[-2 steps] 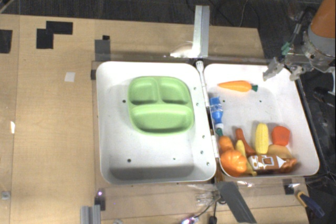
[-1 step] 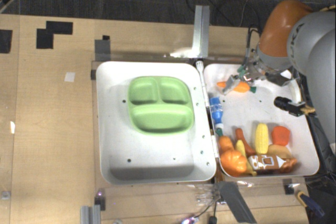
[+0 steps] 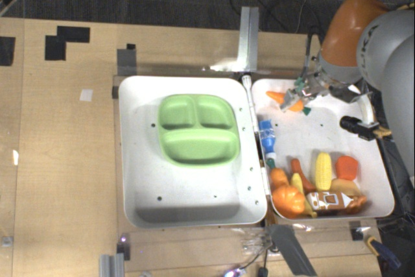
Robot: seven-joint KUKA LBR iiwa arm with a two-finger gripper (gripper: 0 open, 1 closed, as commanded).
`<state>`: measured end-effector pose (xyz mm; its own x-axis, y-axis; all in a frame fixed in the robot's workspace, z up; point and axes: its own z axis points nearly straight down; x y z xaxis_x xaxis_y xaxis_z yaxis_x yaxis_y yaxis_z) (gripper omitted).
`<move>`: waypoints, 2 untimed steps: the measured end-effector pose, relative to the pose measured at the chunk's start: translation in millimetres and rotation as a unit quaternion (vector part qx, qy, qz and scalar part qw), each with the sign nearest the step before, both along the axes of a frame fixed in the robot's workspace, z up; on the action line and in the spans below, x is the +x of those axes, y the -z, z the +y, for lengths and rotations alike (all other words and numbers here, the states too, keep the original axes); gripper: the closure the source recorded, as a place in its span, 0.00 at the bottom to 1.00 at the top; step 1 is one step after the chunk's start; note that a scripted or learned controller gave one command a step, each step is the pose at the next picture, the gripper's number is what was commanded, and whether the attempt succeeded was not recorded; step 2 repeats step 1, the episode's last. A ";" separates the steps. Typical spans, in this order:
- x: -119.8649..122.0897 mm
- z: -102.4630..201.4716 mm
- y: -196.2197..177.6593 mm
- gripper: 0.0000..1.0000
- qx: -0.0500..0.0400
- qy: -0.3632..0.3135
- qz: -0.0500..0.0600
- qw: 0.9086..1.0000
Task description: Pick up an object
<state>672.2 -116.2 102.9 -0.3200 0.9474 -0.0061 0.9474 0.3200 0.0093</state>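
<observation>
Carrot (image 3: 277, 98) is what I am after, a small orange toy one lying at the far edge of the right bin (image 3: 382, 204), its long axis running roughly left to right across the bin with the pointed tip toward the divider; my pincer (image 3: 302, 95) sits low over its right-hand end, so close that the two overlap in the view, and I cannot tell whether I am gripping it or merely resting beside it; nor can I tell how wide I stand; the carrot's free length stretches leftward from me, away from my wrist, so I judge any closing should come across its narrow width, not along it; the other toy food, a corn cob (image 3: 322, 170), a small pumpkin (image 3: 289, 199) and a blue bottle (image 3: 266, 133), lies well apart toward the near side; the left bin (image 3: 139, 204) on the surface carries a green divided plate (image 3: 198, 128).
</observation>
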 end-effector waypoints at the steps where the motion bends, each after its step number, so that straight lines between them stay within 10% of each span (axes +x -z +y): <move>1: -1.6 74.7 -84.9 1.00 0.002 0.020 0.001 1.000; 2: -1.6 74.7 -84.9 1.00 0.002 0.020 0.001 1.000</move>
